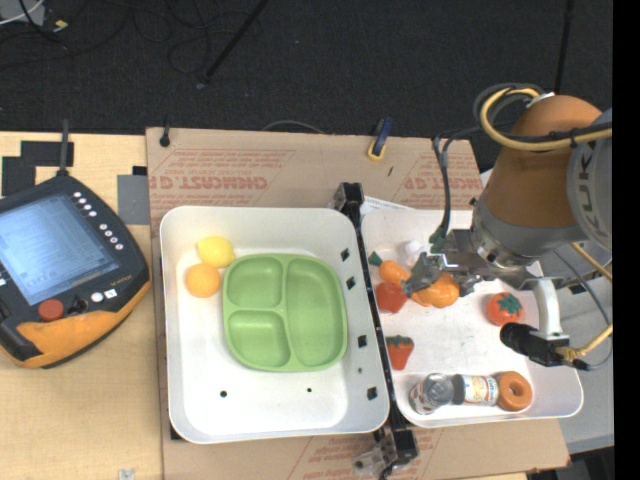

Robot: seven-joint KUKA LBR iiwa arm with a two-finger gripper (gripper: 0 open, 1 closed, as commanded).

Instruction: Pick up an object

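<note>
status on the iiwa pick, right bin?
Gripper low in right bin, over orange toy; grasp unconfirmed. Red toy crowds its left side. Bottle and ring lie apart at front edge.

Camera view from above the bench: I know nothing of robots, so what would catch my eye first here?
Probably the bright green divided plate in the left bin, with a yellow fruit and an orange fruit beside it. Next, the grey and orange arm reaching in from the right over the right bin, low among small orange and red toy foods.
</note>
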